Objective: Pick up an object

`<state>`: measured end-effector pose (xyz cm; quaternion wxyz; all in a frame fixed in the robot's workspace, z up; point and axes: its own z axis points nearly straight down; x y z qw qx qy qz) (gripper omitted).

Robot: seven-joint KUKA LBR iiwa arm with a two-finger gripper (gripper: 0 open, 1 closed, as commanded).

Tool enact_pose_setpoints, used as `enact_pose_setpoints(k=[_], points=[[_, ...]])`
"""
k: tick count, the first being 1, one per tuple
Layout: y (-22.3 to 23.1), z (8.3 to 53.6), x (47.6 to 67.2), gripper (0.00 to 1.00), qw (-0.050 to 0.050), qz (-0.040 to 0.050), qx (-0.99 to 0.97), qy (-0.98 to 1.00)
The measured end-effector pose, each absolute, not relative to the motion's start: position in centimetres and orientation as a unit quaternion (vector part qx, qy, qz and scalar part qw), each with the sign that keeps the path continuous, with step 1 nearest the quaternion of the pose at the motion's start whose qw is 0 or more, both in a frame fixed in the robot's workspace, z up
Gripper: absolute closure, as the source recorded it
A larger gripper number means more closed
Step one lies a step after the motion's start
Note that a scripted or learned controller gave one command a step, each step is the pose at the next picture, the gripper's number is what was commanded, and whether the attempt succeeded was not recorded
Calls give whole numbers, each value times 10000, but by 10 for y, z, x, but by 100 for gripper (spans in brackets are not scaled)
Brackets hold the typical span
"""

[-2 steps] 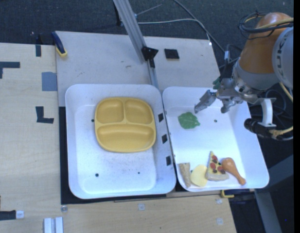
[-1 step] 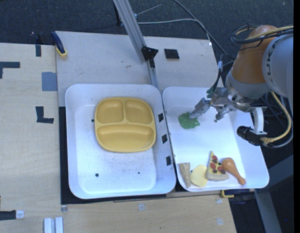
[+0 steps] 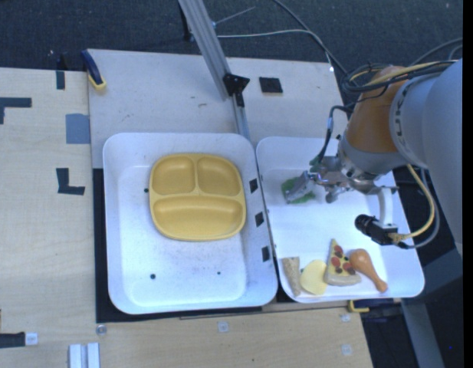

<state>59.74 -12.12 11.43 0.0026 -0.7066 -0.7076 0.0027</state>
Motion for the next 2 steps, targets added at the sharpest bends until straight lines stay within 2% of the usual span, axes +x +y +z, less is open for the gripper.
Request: enact_pose_setpoints(k=[1, 2], points=[[-121, 85, 598, 0, -11, 4, -7067, -7076], [-121, 98, 600, 100, -28, -8, -7062, -7080]])
